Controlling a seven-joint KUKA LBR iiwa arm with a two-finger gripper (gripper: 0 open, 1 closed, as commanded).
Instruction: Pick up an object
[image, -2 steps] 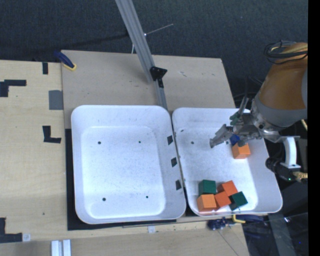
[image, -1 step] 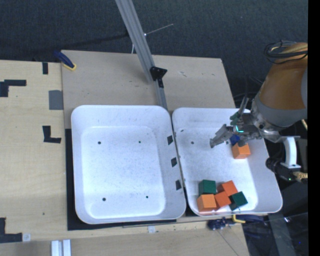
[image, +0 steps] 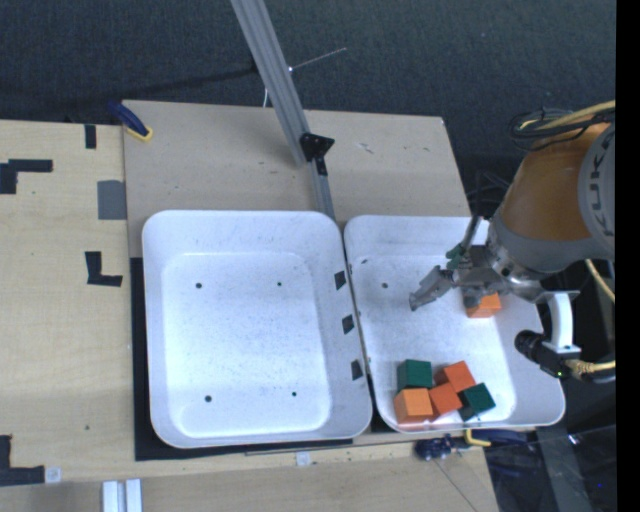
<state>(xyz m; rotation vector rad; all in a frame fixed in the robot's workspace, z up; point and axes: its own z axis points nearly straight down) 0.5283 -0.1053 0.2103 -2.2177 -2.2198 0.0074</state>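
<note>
My gripper (image: 443, 270) hangs over the middle of the right bin (image: 390, 250), open, its two dark fingers spread and pointing left with nothing between them. A small orange block (image: 484, 306) lies just right of the fingers, partly tucked under the wrist and apart from the fingertips. Near the bin's front edge sits a cluster of blocks: a green one (image: 414, 374), an orange one (image: 458, 376), another orange one (image: 412, 404), a red-orange one (image: 445, 400) and a dark green one (image: 478, 399).
The left bin (image: 160, 300) stands beside the right one, joined by dark clips (image: 347, 322). A grey metal bar (image: 285, 85) slants in from the top. The arm's orange band (image: 550, 195) and cables crowd the right side.
</note>
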